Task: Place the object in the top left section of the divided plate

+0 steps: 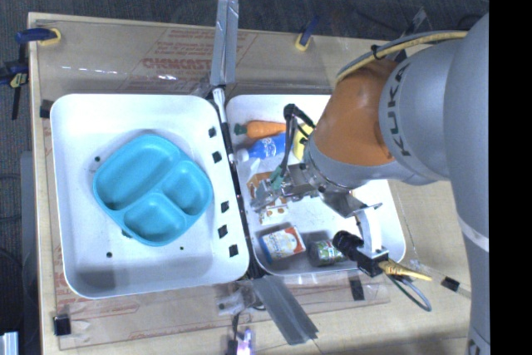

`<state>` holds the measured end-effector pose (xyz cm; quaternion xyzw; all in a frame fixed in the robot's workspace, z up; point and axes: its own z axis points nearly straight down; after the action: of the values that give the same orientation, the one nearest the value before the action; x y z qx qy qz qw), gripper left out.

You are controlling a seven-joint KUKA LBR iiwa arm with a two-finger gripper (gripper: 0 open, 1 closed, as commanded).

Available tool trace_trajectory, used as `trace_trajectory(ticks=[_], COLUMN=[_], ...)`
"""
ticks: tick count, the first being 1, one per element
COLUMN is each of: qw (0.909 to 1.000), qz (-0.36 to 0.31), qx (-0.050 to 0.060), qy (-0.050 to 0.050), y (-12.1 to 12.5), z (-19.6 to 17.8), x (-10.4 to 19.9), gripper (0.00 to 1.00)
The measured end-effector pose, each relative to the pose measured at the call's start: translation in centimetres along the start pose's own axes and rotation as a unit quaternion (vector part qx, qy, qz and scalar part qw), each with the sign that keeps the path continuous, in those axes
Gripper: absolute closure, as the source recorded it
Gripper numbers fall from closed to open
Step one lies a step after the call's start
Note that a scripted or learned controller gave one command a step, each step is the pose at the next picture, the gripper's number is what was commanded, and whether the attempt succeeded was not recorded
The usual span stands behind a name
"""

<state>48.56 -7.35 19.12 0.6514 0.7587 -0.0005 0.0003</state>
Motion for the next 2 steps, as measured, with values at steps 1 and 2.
trace_trajectory(ticks=[1, 2], qw=[0.9986, 0.9986], qz=[-0.053, -0.053], qx=[0.0, 0.0], qy=[0.001, 0.001], y=[1.69, 1.68], z=[-6.84, -6.84], x=[8.09, 8.04], gripper=[1.0, 0.0])
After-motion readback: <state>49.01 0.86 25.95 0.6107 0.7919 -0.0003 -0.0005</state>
